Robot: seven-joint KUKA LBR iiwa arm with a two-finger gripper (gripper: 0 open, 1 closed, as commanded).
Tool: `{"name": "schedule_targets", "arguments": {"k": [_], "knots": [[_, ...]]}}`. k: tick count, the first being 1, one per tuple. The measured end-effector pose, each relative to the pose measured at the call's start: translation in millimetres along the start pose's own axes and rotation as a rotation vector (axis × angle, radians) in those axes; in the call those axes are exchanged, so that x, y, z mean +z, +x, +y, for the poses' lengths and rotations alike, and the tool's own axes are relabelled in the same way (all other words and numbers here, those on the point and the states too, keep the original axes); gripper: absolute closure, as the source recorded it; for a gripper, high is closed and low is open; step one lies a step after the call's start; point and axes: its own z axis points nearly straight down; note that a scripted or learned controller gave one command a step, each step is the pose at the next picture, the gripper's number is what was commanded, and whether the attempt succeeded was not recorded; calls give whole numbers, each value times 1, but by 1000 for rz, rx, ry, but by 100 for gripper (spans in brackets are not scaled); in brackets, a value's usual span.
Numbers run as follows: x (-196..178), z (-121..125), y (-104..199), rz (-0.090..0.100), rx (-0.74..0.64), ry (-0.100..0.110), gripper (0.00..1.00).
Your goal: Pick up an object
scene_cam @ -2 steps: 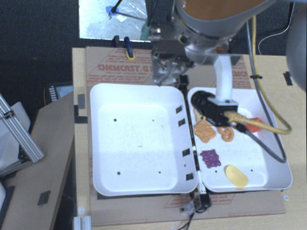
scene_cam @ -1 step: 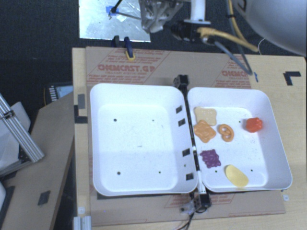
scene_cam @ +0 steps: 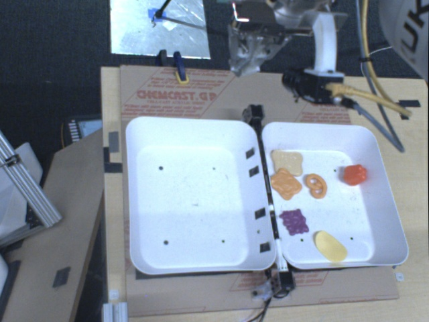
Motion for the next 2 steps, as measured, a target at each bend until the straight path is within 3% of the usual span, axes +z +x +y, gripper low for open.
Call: {"name": "schedule_targets", "arguments": {"k": [1,2], "knots": [[2,10,20,1,-4,-3,100],[64,-34,-32,-2,0,3,100]]}}
